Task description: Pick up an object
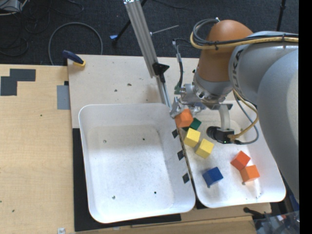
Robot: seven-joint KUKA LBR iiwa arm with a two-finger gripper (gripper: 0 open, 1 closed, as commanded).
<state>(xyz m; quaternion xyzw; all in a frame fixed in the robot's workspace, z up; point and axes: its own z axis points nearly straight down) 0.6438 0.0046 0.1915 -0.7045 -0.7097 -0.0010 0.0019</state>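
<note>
My gripper [181, 114] hangs over the left edge of the right bin [273, 191], by the divider between the two bins. It is shut on an orange block [184, 118], which sits between its fingers and looks raised above the other blocks. Just under and right of it lies a green block [195, 124], partly covered. Two yellow blocks [192, 137] [204, 148] lie below that. A blue block [212, 176], a red block [240, 160] and another orange block [250, 172] rest farther toward the front of the right bin.
The left bin [97, 130] stands beside the right one. A slanted metal bar [144, 33] runs down to the bins' shared edge next to the gripper. Cables [243, 126] loop from the wrist over the right bin. A blue clamp [74, 58] lies at the bench's far left corner.
</note>
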